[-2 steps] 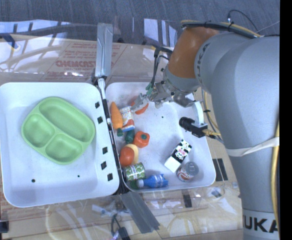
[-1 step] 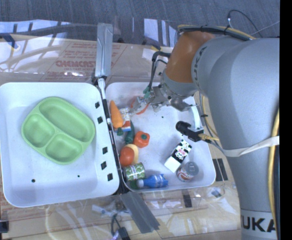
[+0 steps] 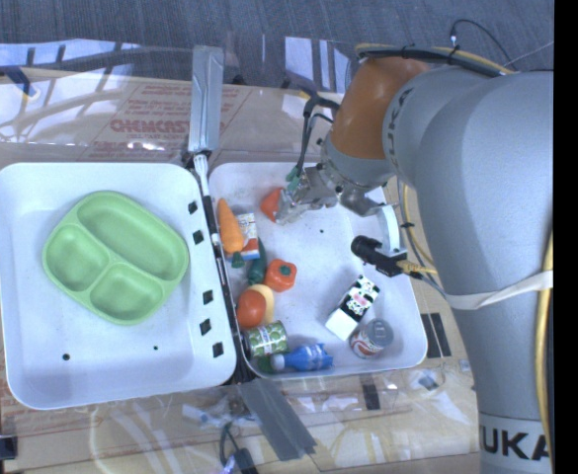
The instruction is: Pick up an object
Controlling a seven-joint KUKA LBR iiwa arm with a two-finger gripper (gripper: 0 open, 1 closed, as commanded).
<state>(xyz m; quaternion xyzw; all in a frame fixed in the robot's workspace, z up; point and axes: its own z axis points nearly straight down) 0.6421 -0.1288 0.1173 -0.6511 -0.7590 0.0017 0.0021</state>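
Note:
In the right bin (image 3: 318,245), my gripper (image 3: 293,203) is lowered at the far left part, right beside a red-orange round object (image 3: 271,203) and touching or nearly touching it. An orange carrot (image 3: 230,227) lies along the bin's left wall with a small carton (image 3: 250,233) next to it. Nearer the front are a red-orange pepper (image 3: 280,275), a red and yellow fruit (image 3: 255,306), a green can (image 3: 266,340) and a blue bottle (image 3: 304,358). A black-and-white box (image 3: 354,307) and a red-silver can (image 3: 371,338) sit at the front right.
The left bin (image 3: 17,191) holds a green divided plate (image 3: 116,255). The arm's grey body with its orange band (image 3: 372,107) covers the right bin's far right corner. A black part (image 3: 372,255) juts over the bin's right side.

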